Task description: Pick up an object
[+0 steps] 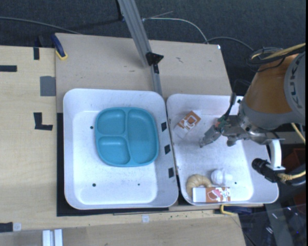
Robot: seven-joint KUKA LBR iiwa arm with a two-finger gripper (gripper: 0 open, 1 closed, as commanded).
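Over the right bin (pixel 246 188) hang the fingers (pixel 211 136), stretched out from the arm (pixel 269 94) toward the bin's middle, pinched narrow with nothing between them. Just beyond their tips, toward the bin's far left corner, lies a small orange-and-white packet (pixel 188 121), apart from them. Along this bin's near wall sit a tan croissant-shaped piece (pixel 197 180), a white lump (pixel 218 177) touching it, and an orange-and-white carton (pixel 211 194). Left of it, the other bin (pixel 77 188) holds a teal divided plate (pixel 127 136).
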